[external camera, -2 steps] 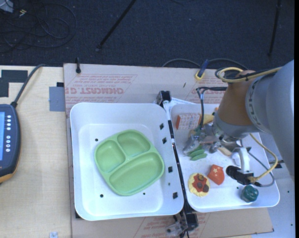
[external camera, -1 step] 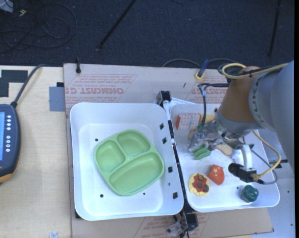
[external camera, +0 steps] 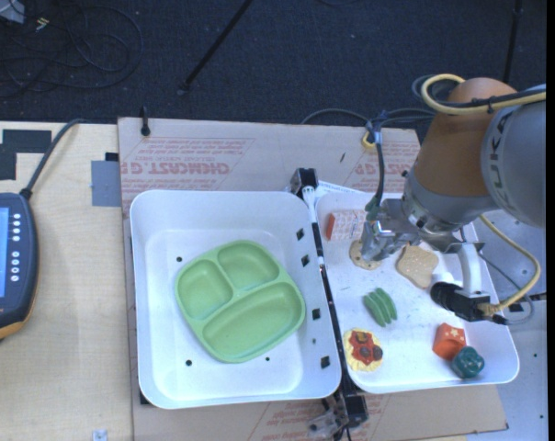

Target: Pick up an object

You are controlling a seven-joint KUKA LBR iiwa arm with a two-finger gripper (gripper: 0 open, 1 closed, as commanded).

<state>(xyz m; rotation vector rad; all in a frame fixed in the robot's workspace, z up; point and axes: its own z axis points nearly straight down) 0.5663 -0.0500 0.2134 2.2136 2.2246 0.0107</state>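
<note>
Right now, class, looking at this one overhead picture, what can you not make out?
- Gripper: whether its fingers are open or shut; too small, and the wrist above covers them.
- Round item under the gripper: partly covered, so its kind is unclear.
- Right bin: its far right part lies under the arm.
- Handheld screen: cut off by the left edge.

Divided plate point(external camera: 240, 299) in left bin point(external camera: 158, 219); toy foods point(external camera: 381, 306) in right bin point(external camera: 507, 361).

Teach pendant point(external camera: 2, 255) beside cardboard sheet point(external camera: 213, 159)
</note>
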